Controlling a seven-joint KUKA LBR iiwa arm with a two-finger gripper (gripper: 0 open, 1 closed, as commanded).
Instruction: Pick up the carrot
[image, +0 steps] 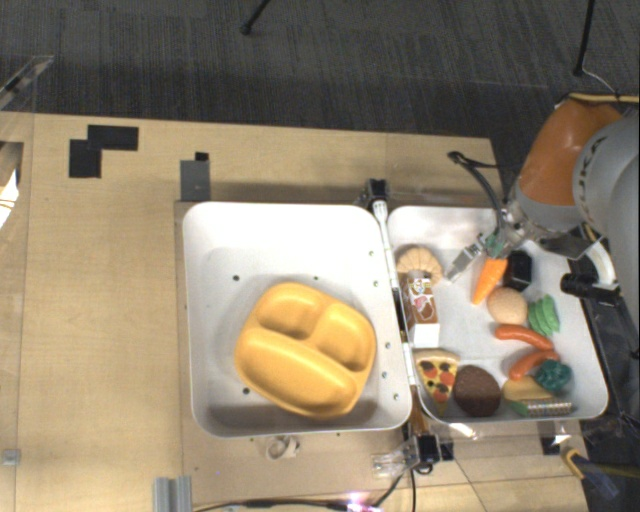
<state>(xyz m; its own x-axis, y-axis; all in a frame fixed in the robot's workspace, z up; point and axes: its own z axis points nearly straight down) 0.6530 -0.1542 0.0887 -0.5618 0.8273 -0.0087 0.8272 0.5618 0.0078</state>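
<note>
Fingers of the gripper (487, 247) are hard to read from above, so I cannot tell whether they are spread or closed, nor whether they grip anything. Directly below their tips, touching or nearly so, lies the carrot (488, 278) in the right bin (600, 400), leafy end up toward them. It looks like light, rigid, smooth plastic, likely slippery; gripping across the thick upper body seems safest.
</note>
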